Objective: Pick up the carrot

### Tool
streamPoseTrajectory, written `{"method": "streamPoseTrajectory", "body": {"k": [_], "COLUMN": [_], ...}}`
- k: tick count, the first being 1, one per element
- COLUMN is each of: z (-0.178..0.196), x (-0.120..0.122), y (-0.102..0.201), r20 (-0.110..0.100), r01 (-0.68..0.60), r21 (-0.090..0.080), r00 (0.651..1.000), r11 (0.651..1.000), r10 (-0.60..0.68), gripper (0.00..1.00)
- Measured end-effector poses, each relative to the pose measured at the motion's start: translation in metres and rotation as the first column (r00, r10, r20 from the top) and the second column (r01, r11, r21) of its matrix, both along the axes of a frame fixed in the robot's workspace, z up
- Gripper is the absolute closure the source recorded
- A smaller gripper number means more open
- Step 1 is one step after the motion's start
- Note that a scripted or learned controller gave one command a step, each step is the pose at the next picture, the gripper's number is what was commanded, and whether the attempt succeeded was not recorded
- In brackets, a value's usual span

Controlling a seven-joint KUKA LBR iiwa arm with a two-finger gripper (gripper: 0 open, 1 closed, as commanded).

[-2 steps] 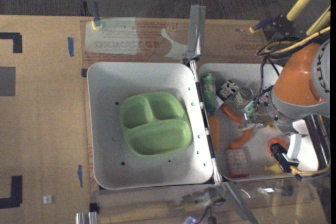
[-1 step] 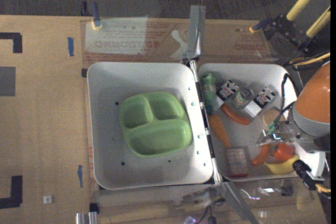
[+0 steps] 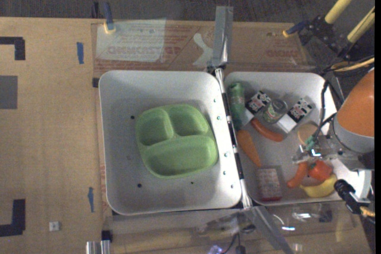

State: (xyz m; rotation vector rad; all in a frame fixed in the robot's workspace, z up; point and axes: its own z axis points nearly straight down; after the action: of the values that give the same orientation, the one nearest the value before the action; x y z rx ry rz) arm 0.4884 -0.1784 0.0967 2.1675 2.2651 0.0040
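Nearest the lens is the arm (image 3: 357, 116), grey with an orange band, entering over the right bin (image 3: 315, 77). Its end effector (image 3: 308, 153) hangs low over that bin's arm-side half. Glare and clutter hide its tip, so whether it is spread or pressed together cannot be told, and nothing is seen pinched in it.

The carrot (image 3: 249, 147) lies flat on the bin floor, view-left of the end effector and well apart from it, near the divider between the bins. It tapers and points obliquely toward the bin's near edge. A redder, curved orange piece (image 3: 268, 130) lies just beyond it, between carrot and can (image 3: 274, 110). Directly below the end effector sit a small orange piece (image 3: 297, 176), a red-orange lump (image 3: 320, 169) and a yellow fruit (image 3: 319, 188). A flat pinkish pack (image 3: 269, 182) lies between these and the carrot. Farther off are a green bottle (image 3: 237, 105) and two cartons (image 3: 258, 101).

Handling, by judgement: the carrot is probably a light, stiff, smooth toy, apt to roll or slip out of a grip at the narrow tip. The thicker upper half, taken across its width, offers the surest hold. Bare floor on both flanks leaves room to descend.

A green plate (image 3: 176, 141) occupies the left bin (image 3: 119, 146) on the worktop (image 3: 47, 128).
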Motion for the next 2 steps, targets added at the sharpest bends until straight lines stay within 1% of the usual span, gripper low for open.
{"method": "streamPoseTrajectory", "body": {"k": [1, 2], "z": [-0.01, 0.058], "x": [0.016, -0.009], "y": [0.025, 0.027], "r20": [-0.001, -0.006], "r01": [-0.085, 0.122], "r21": [-0.001, 0.001], "r00": [0.996, 0.993], "r11": [0.996, 0.993], "r10": [0.085, -0.122], "gripper": [1.0, 1.0]}}
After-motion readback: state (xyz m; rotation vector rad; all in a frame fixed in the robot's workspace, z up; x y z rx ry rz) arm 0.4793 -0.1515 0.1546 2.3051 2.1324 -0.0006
